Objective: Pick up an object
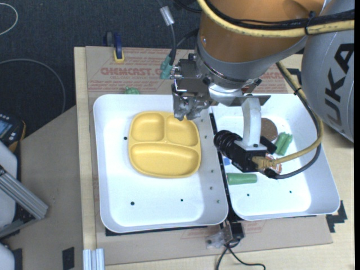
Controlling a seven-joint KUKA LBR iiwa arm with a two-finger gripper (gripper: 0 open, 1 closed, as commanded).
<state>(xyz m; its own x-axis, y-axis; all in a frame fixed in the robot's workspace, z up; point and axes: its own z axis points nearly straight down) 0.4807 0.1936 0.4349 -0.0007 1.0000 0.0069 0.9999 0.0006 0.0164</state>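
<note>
A yellow divided plate (164, 145) lies in the left white bin (152, 207). My gripper (185, 110) hangs over the plate's far right corner, close to or touching its rim. In the right bin (292, 198) lie a green cylinder-like piece (242, 179), a second green piece (283, 143) and a brown round object (269, 129), partly hidden behind the arm's white bracket and black cable fittings.
The big orange and grey arm body (264, 27) fills the upper right, over the bins' back edge. A black and yellow cable bundle (247, 156) hangs over the right bin. A small green item (131, 90) lies behind the left bin on the brown board.
</note>
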